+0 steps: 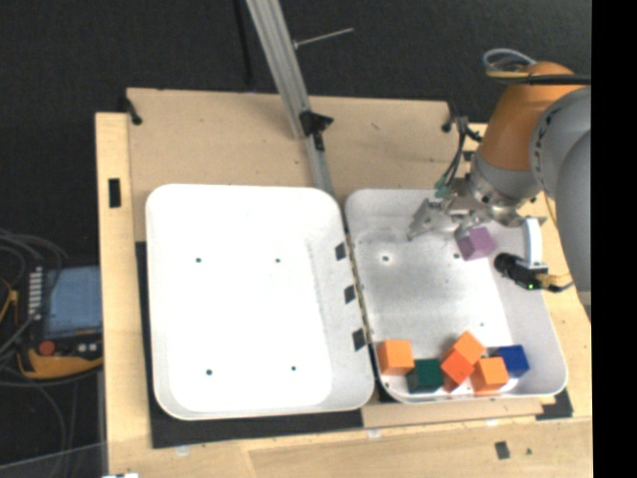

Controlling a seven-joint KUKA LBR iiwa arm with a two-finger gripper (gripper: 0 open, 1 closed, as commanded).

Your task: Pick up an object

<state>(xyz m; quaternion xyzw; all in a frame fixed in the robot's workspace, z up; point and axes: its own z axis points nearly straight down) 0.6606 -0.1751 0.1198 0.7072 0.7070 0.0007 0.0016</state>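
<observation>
Over the right bin (398,267), near its back right part, the gripper (460,217) hangs from the grey wrist with the orange band above it. A purple block (477,242) shows just below and to the right of the metal fingers (423,219), touching or nearly touching the gripper body; whether it is between the fingers or only lying on the bin floor beside them cannot be told from this slanted view, nor can the fingers be read as open or closed. Key relation: the block lies toward the camera and slightly right of the fingertips, not squarely beneath them. Its long axis is not readable. Other candidates, orange blocks (463,358), a green block (427,374) and a blue block (514,359), cluster along the front wall, well apart from the gripper. The left bin (239,297) sits beside it on the table (219,137).
</observation>
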